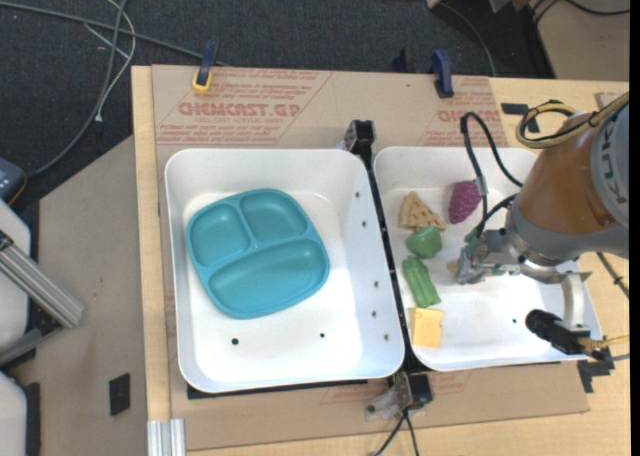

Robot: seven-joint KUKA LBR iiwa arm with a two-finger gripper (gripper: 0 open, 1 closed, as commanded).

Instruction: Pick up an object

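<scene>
The right bin (500,344) holds several toy foods. A purple piece (463,200) lies near its back, a tan wedge (419,212) to its left, a round green piece (425,241) below that, a long green piece (421,281) further down, and a yellow block (427,327) near the front edge. My gripper (472,262) hangs low over the middle of the right bin, just right of the green pieces and below the purple one. Nothing shows between its fingers.
The left bin (200,344) holds a teal divided plate (258,251). A black divider clamp (360,134) sits between the bins at the back. Cables (480,159) loop over the right bin's back. Blue clamps (441,72) hold the cardboard base.
</scene>
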